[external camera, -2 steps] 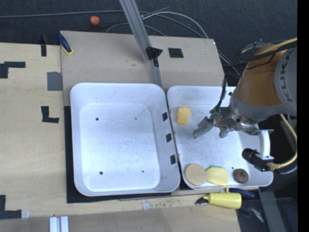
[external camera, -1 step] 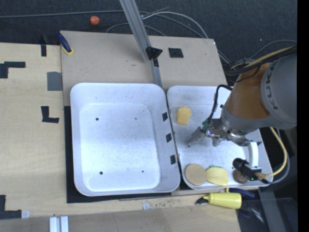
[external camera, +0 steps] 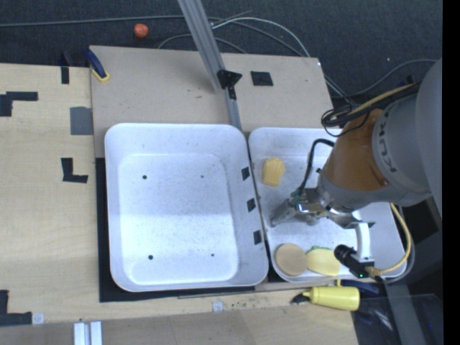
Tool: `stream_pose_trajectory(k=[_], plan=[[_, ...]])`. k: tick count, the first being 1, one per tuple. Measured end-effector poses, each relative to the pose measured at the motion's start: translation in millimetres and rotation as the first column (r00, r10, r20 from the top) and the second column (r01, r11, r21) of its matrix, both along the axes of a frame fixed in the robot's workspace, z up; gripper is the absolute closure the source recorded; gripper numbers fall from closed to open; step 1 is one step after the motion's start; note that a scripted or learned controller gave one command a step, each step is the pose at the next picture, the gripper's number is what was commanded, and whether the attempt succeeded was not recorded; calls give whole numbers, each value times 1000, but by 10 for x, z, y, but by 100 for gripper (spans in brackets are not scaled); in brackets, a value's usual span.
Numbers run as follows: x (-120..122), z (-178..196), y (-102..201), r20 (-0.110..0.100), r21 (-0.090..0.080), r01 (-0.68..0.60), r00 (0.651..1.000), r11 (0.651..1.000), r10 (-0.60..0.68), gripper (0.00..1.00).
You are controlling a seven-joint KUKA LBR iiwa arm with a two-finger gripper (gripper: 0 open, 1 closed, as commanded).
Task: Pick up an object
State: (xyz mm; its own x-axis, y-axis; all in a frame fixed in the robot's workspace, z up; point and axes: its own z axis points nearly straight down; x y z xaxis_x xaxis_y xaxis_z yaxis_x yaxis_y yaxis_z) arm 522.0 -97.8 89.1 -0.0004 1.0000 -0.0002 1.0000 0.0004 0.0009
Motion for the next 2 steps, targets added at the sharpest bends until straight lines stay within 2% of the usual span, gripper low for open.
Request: stream_pose_trajectory(k=[1, 2], plan=[[2, 115, -7, 1, -1, 1, 1000, 1000, -1, 100], [-16, 544, -57, 2, 0, 0, 1000, 1000, 0, 100]])
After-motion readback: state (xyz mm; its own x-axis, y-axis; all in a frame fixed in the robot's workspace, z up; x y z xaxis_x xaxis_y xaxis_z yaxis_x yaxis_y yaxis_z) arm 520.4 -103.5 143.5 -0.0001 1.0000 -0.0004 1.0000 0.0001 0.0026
